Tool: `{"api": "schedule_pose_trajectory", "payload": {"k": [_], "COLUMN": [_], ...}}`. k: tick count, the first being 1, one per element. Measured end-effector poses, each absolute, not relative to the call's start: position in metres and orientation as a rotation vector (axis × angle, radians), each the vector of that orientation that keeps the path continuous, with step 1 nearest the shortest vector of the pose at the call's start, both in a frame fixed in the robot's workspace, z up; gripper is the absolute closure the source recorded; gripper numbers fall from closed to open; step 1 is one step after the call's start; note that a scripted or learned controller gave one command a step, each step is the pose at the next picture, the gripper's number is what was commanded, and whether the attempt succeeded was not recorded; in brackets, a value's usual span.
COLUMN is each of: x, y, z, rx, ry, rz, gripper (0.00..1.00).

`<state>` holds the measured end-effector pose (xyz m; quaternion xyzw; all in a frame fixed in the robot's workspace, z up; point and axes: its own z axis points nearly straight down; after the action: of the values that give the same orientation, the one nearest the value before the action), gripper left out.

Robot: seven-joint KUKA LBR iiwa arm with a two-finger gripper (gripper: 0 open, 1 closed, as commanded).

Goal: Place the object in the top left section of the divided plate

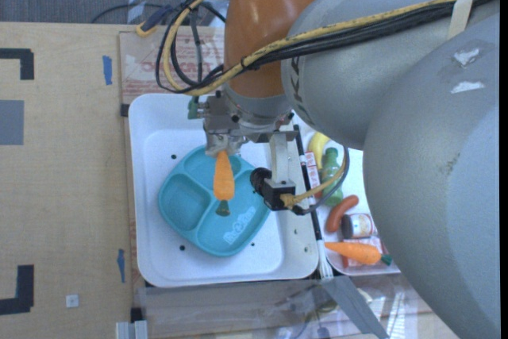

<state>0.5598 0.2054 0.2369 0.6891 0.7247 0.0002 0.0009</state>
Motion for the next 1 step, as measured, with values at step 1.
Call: {"api": "schedule_pose_trajectory", "payload": {"k": [1], "x": [0.5031], "y": [0.1480], "z": [0.2320], "rx": [2.264], "ry": [2.181], "rz": [-0.005], "gripper": [1.00]}}
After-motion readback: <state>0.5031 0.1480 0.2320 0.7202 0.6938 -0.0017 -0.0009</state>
